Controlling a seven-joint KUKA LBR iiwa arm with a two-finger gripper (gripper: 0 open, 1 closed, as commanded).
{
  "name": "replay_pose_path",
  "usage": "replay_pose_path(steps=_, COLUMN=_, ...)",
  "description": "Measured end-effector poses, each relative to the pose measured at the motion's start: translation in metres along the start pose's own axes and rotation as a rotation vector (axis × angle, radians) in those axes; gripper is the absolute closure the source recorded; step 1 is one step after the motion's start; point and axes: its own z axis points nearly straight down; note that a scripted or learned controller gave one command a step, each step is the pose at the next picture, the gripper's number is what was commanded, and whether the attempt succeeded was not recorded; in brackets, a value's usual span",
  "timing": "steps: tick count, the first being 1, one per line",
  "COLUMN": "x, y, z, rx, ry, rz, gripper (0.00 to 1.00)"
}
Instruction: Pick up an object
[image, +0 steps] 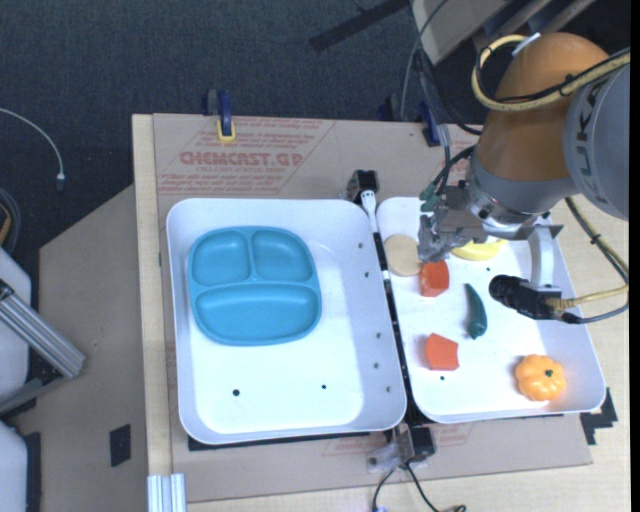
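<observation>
My gripper (433, 250) hangs over the upper part of the right bin (500, 405), directly above a small red block (434, 279) and touching or nearly touching its top. A beige round piece (401, 256) lies just left of the gripper against the bin's left wall. Partly hidden behind the wrist, a yellow object (480, 251) shows to the right. Further down the bin lie a dark green pepper-like piece (475, 312), a second red block (441, 352) and a small orange pumpkin (540, 378).
The left bin (290, 400) holds a blue divided plate (255, 284) in its upper left part. A black cable fitting (520, 296) from the arm hangs over the right bin's right side. Clamps sit at the bench's back edge.
</observation>
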Motion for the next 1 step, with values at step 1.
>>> replay_pose_path(steps=1, x=0.0585, y=-0.0123, z=0.0026, rx=-0.002, ry=0.000, rz=-0.001, gripper=1.00)
